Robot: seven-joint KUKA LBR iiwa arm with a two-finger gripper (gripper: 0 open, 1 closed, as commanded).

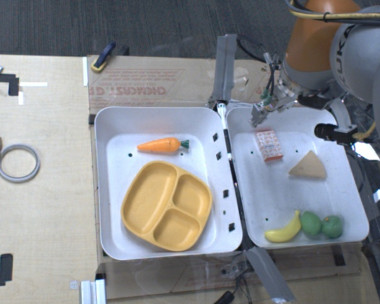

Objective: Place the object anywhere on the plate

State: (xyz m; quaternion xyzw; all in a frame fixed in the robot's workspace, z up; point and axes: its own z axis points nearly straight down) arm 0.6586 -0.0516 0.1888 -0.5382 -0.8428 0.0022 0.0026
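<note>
A yellow three-part plate (168, 205) lies in the left bin (104, 170). Just behind it, on the bin floor, rests an orange toy carrot (159, 145) with a green top. My gripper (265, 110) hangs at the back of the right bin (351, 189), close behind a small pink and white block (269, 145) and apart from it. Nothing shows in the gripper.
The right bin also holds a tan wedge (308, 167), a yellow banana (285, 230) and two green fruits (311, 224) at the front. A tape roll (16, 162) lies on the bench at far left. The arm's orange band (316, 33) looms over the right bin's back corner.
</note>
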